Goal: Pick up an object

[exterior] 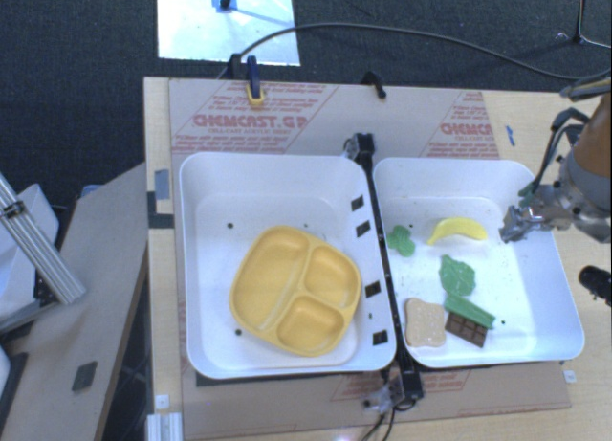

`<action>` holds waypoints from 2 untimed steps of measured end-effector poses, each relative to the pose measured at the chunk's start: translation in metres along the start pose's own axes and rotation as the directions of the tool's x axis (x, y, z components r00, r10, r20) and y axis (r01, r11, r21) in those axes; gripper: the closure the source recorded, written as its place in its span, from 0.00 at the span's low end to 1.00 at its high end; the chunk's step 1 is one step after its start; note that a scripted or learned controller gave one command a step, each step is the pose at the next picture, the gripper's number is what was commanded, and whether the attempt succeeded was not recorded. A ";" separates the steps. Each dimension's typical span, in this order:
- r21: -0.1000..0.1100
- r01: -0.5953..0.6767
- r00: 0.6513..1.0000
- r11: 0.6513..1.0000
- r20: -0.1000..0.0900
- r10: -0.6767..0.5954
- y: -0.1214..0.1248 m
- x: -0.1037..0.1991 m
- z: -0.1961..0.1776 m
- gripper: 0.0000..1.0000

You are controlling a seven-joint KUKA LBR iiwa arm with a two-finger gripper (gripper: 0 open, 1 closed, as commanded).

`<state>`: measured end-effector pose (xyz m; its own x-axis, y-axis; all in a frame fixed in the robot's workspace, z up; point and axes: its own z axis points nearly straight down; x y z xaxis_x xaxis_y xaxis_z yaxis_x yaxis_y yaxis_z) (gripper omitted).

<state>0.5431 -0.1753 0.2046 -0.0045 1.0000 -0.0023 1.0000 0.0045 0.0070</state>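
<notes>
Approach is the step in hand, as I judge it: my jaws (516,224) hang over the right bin (550,281), near its right wall and toward its far right corner, with nothing between them that I can see. Whether they stand wide or narrow I cannot tell, for they are small and blurred against the white wall. My arm (588,176) comes in from the right edge of the surface, wrist bent down and leftward so the jaws point into the bin. Nothing has been picked yet. Candidates lie in the right bin: a yellow banana-shaped piece (457,230) just beside my jaws toward the bin's far edge, a small green piece (401,240) by the left wall, a larger green leafy piece (457,275) near the middle, and toward the near left corner a tan toast-shaped piece (426,323) touching a brown chocolate-like block (467,330) with a green bar (469,311) lying along its far side. The left bin (206,238) carries a yellow divided plate (295,289). The banana piece looks the nearest target; the next move, I think, calls for sliding left over it, squaring up across its narrow width, then descending.
</notes>
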 end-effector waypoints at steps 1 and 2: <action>0.002 0.000 1.000 1.000 -0.001 0.000 0.002 0.000 -0.021 1.00; 0.005 0.005 1.000 1.000 -0.003 -0.005 0.014 0.050 -0.011 1.00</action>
<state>0.5566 -0.1251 0.2158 -0.0090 1.0000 0.0011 1.0000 0.0090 0.0020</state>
